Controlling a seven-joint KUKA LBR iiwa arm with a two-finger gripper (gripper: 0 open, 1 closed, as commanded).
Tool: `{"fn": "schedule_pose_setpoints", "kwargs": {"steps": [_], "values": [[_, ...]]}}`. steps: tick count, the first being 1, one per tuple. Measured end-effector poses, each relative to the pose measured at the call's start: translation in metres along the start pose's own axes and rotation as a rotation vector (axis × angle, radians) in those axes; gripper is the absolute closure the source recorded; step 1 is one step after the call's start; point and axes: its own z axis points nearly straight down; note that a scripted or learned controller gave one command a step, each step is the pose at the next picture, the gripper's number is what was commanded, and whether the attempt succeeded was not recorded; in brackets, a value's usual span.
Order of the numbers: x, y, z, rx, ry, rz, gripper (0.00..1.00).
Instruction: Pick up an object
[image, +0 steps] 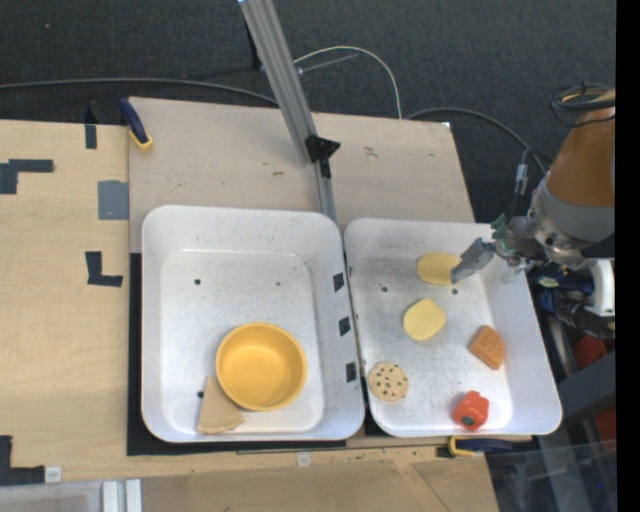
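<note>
Arm: reaching in from the right, orange band above the wrist, with the gripper (472, 262) low over the upper part of the right bin (520, 405).
Jaws: I cannot tell from where I stand whether they are open or closed; the grey tip is too small and blurred, and nothing shows between them.
Nearest target: a pale yellow flat piece (436, 268), touching or just beside the jaw tip, near the bin's upper edge.
Other pickables, right bin: a second yellow round piece (424, 321) just below the first, an orange wedge (488, 347) to the right, a speckled cookie (387, 382) lower left, a red-orange pepper-like toy (471, 409) at the bottom.
Left bin (165, 300): a yellow bowl (261, 366) partly over a tan triangular piece (215, 412).
Risk, flat shape: my guess is the yellow piece lies low on the bin floor, so the jaws could close above it or skate over it.
Risk, offset: the tip seems at the piece's right edge, not centred; closing there would likely nudge it away, not trap it.
Risk, bin wall: the target is near the upper rim, so a sideways shove could wedge it against the wall.
Risk, neighbours: the second yellow piece is near enough to be knocked if the first slides downward.
</note>
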Motion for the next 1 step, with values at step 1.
{"fn": "schedule_pose_setpoints", "kwargs": {"steps": [1], "values": [[0.0, 0.0, 0.0, 0.0, 0.0, 0.0, 0.0]]}}
